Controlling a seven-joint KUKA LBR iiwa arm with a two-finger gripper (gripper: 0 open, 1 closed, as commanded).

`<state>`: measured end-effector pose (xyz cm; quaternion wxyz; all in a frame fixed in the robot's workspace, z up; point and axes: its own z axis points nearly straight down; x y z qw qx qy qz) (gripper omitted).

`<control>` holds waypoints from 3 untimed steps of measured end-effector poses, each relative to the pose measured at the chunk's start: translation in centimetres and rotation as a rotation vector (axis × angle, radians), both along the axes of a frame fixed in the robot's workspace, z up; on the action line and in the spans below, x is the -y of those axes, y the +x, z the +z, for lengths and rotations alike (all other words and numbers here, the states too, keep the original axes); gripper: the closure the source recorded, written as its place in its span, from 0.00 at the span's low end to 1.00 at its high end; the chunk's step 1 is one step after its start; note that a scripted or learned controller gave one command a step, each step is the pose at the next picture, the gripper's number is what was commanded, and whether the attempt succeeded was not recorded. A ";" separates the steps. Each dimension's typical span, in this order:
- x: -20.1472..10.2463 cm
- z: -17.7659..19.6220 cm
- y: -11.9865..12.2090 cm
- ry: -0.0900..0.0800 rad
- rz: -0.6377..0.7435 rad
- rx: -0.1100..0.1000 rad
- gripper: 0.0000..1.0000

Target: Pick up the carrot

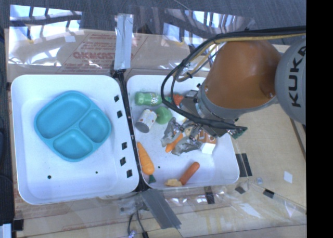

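Observation:
The carrot (145, 158), orange with a green tip, lies along the left wall of the right bin (229, 161), pointing toward the front. My gripper (178, 139) is low in the middle of that bin, right of the carrot and apart from it. Its grey fingers (168, 134) stand open. A small orange piece (172, 146) lies in the gap between them, resting on the bin floor.
The right bin also holds a green bottle (146, 98), a white cup (145, 120), a green item (164, 114), a red-orange sausage shape (189, 172) and a yellow bit (174, 182). The left bin (21, 128) bears a blue divided plate (73, 125).

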<state>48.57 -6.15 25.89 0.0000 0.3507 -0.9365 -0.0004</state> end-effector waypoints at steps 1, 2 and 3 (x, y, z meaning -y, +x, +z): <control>-0.2 1.1 0.1 -0.001 0.008 0.002 1.00; -0.4 2.1 0.3 -0.001 0.016 0.004 1.00; -0.6 3.1 0.4 -0.001 0.023 0.005 1.00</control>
